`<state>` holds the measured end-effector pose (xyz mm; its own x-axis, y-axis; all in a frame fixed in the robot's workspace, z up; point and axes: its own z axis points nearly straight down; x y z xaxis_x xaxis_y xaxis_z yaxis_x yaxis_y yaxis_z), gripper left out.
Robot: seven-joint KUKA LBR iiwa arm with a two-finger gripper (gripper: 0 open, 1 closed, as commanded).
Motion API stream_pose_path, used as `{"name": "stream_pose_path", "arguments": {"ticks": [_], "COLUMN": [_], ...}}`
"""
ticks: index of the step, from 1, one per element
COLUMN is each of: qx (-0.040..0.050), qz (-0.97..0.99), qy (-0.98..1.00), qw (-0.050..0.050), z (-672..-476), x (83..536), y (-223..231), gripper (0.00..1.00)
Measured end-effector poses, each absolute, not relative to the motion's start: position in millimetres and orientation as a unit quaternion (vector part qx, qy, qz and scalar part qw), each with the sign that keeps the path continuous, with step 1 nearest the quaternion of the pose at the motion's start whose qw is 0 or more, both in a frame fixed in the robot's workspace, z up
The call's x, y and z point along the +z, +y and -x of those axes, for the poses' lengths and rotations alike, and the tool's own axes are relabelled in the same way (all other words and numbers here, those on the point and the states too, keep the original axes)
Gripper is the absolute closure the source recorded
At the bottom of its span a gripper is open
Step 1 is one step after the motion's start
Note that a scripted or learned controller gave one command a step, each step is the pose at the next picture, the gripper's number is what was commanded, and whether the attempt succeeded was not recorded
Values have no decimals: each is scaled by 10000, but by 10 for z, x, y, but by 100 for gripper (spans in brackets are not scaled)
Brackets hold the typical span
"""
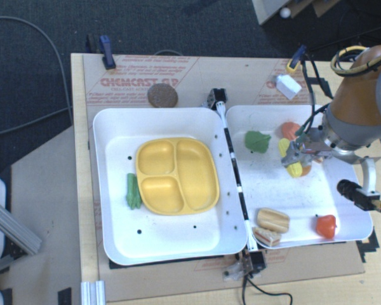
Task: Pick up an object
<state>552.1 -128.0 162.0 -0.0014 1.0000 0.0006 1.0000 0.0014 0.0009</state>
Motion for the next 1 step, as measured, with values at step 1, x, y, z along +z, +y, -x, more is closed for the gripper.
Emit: {"name": "stream_pose_path", "arguments": {"ticks": [1], "qx": [6], "qz": [-7062], "qy": [7080], "qw": [-2], "z": [-5918], "x": [2101], "y": [-221], "gripper": [100]}}
